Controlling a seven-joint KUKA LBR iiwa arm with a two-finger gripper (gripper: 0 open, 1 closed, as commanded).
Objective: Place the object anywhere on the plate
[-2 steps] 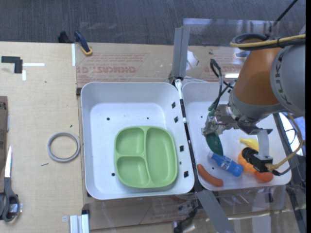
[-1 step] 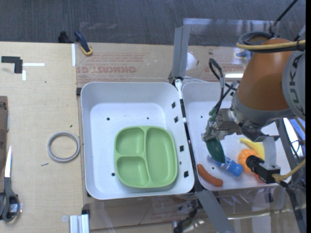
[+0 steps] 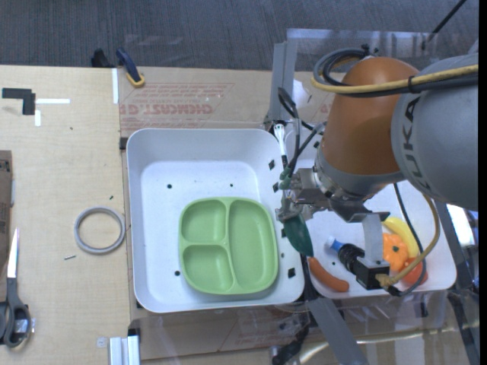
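A light green divided plate (image 3: 228, 245) lies in the left white bin (image 3: 152, 204). My gripper (image 3: 291, 214) hangs over the wall between the two bins, just right of the plate's right edge. A dark green elongated object (image 3: 299, 237) hangs from its fingertips, pinched at its upper end and pointing down, above the bins' shared wall. The grey arm with its orange band covers much of the right bin.
The right bin (image 3: 441, 276) holds a red-orange sausage-like piece (image 3: 329, 277), a yellow banana (image 3: 401, 231), an orange item (image 3: 396, 253) and a small blue piece (image 3: 333, 243). A tape ring (image 3: 99, 229) and scissors (image 3: 11, 314) lie on the bench at the left.
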